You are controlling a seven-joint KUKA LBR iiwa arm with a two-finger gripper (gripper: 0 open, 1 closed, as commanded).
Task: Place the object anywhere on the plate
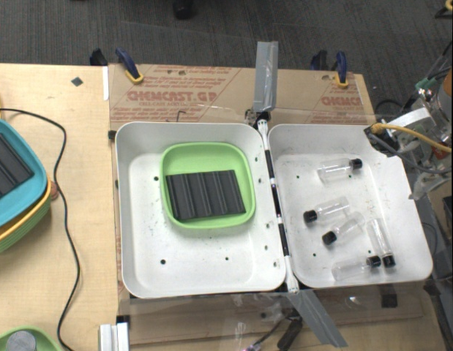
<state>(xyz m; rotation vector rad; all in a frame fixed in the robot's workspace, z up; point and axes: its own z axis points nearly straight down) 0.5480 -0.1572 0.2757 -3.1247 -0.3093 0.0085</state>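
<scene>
Five clear, black-capped vials (334, 214) lie loose in the right bin (402, 269), well apart from the green plate (244, 163) in the left bin. Being round, probably slick, one could roll or slip from a pinch. The jaws' state cannot be told.

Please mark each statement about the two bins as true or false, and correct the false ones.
1. The green plate sits in the left bin. True.
2. A dark ribbed insert lies on the green plate. True.
3. One clear vial already lies on the plate. False: the vials with black caps all lie in the right bin.
4. The right bin holds a single vial. False: several lie there, about five, scattered apart.
5. The two white bins stand far apart from each other. False: they sit side by side, meeting at a central seam.
6. Blue-handled clamps hold the cardboard behind the bins. True.
</scene>
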